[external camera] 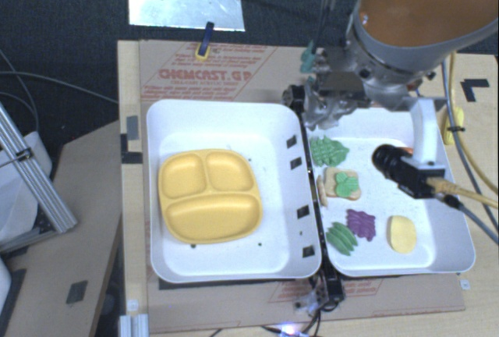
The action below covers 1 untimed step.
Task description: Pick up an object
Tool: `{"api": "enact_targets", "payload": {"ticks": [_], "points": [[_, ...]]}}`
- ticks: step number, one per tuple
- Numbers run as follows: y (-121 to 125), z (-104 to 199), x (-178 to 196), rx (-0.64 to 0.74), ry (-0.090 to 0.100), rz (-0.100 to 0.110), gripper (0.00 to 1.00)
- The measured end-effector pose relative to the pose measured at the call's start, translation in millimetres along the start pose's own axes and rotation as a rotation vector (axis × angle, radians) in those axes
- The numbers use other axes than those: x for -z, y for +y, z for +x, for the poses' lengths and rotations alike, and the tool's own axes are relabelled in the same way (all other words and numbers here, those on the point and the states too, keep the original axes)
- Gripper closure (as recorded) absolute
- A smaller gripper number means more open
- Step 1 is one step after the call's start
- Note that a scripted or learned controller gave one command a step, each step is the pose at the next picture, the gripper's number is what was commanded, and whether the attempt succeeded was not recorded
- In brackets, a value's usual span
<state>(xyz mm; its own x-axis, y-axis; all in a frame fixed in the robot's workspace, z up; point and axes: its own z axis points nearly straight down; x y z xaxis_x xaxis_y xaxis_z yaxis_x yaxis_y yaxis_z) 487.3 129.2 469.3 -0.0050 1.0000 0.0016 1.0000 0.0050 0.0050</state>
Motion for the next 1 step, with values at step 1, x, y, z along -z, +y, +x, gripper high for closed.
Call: {"api": "enact_targets", "payload": {"ticks": [1], "points": [[-2.0,34.3,-106.7,0.001,-0.003,0.014,1.00]]}}
